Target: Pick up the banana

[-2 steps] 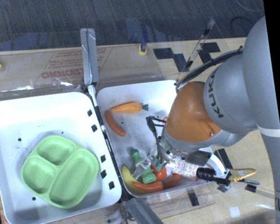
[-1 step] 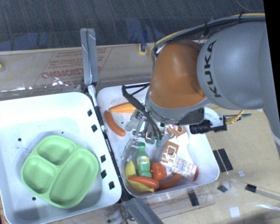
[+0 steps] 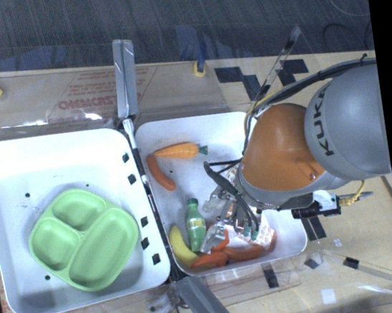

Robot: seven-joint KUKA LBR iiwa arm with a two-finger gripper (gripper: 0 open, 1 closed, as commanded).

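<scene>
I count one banana (image 3: pixel 177 246) low in the right bin (image 3: pixel 178 129) beside one green bottle (image 3: pixel 195 224), one carrot (image 3: pixel 176 151), and my tool (image 3: pixel 226 216) whose grip I cannot tell.

Left bin (image 3: pixel 2 215): a green three-compartment plate (image 3: pixel 84 238) lying near its middle. Right bin (image 3: pixel 178 129): an orange carrot (image 3: pixel 175 151) near the far edge, green tip pointing right; an orange-red sausage (image 3: pixel 160 172) just below it, close to the left wall; a small green bottle (image 3: pixel 195 224) (white cap) toward the near edge.
</scene>
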